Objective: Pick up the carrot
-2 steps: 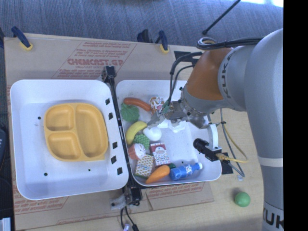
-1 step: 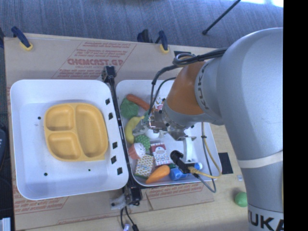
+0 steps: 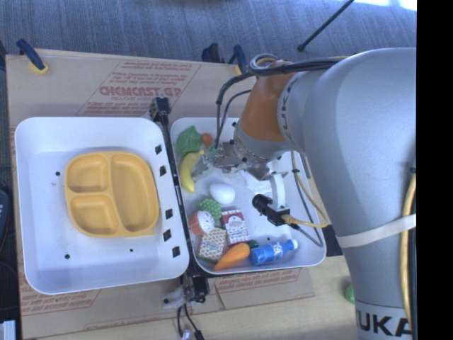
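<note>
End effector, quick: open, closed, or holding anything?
End effector: cannot be told; it sits over the right bin's far end, away from the carrot.

The grey arm (image 3: pixel 361 154) comes in from the right as one broad, bulky link that spans the frame from top to bottom. It narrows leftward into an orange band (image 3: pixel 263 112), and below that band sits the grey wrist. The pincer (image 3: pixel 225 158) hangs under the wrist, pointing down and slightly left, a cluster of dark metal parts. Thin black cables loop over the top of the orange band and run down beside the wrist. To the right of the pincer and a little lower, a white bracket and a black connector with a yellow lead hang from the wrist.
</note>
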Robot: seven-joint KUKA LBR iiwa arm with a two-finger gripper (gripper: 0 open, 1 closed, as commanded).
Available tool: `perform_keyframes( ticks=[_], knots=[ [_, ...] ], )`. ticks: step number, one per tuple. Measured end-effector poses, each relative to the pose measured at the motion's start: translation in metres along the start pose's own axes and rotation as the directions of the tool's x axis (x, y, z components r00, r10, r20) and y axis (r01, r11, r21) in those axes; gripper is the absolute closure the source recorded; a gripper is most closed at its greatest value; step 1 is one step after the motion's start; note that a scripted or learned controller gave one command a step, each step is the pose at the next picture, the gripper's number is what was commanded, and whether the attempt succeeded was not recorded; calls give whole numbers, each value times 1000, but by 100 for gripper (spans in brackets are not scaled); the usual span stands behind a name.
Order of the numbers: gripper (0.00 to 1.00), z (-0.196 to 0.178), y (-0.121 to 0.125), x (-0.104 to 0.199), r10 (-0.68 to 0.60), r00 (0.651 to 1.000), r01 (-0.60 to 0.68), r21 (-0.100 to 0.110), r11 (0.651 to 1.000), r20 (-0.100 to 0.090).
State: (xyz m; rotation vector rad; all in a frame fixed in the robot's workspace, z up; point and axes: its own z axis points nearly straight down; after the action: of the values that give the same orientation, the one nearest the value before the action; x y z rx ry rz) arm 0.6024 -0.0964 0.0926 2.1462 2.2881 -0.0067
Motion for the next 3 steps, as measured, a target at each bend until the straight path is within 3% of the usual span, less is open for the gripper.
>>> perform_keyframes(
  ticks=[1,2,3],
  knots=[
    [0,-274,56,29,139,990,-139,0,990,-6],
    [0,-169,51,35,51,999,-51,6,999,-6],
    [0,-98,55,23,137,991,-137,7,991,-6]
  ],
)
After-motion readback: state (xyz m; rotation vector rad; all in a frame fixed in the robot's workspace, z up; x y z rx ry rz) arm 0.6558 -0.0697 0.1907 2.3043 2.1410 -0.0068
